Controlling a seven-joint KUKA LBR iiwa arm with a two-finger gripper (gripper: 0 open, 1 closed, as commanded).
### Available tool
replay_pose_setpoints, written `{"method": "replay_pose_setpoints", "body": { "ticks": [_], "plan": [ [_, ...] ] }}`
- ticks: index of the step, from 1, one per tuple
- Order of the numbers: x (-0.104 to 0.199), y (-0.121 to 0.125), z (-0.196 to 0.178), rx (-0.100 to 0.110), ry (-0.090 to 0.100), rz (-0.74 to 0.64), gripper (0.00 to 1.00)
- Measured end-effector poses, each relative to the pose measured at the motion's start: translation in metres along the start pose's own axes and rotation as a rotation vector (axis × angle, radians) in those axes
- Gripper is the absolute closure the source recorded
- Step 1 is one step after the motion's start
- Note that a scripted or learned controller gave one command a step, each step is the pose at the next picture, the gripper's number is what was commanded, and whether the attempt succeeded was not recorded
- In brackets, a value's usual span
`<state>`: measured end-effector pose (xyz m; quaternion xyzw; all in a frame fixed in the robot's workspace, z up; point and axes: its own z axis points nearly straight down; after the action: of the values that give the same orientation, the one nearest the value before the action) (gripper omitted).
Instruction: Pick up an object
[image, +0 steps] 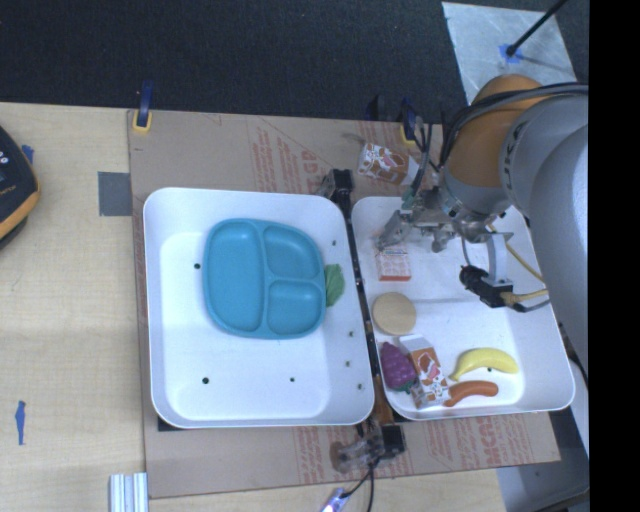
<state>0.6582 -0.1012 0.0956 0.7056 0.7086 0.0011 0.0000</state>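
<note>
The right bin (545, 330) is crowded along its near edge by banana (486, 362), sausage (470, 392), carton (427, 372) and grapes (397, 365), with bare floor mid-bin right of the cookie (394, 313).

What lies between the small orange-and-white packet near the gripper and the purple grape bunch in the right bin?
In the camera view, a round tan cookie-like disc lies between the orange-and-white packet and the purple grape bunch.

Tabletop (70, 330) pale wood, brown cardboard sheet (250, 140) laid over it. Yellow-black device (12, 195) at left edge. Grey tape patch (113, 193) near left bin. Blue clamp (144, 100) on cardboard corner.
</note>
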Motion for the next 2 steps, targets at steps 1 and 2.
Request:
{"method": "replay_pose_setpoints", "body": {
  "ticks": [1,2],
  "plan": [
    [0.0064,-0.007,-0.0002,-0.005,-0.002,0.0,0.0],
    [0.0053,-0.0015,0.0031,0.002,-0.001,-0.001,0.0]
  ]
}}
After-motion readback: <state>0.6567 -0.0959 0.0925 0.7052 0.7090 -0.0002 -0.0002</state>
